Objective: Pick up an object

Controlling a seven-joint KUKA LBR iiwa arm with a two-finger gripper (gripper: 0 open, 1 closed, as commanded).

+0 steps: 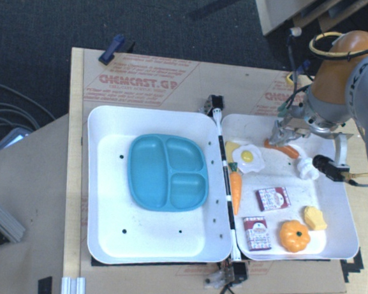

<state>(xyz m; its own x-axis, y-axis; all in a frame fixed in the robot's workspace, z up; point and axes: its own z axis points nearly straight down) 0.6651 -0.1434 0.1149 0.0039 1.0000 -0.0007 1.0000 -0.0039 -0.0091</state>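
The gripper [286, 134] hangs low over the far end of the right bin [344, 215], at an orange sausage-shaped piece [285, 149]; whether it is apart or together cannot be told. That bin also holds one fried egg [247, 157], one carrot [234, 191], two red cartons [272, 198], one pumpkin [294, 236] and one yellow chunk [315, 218]. The left bin [101, 219] carries one smooth blue divided plate [167, 172].

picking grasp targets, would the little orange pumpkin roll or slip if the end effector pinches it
The pumpkin looks round and glossy, so it may slip out of a pinch. Its squat shape probably keeps it from rolling far. It likely is a light, stiff plastic toy.
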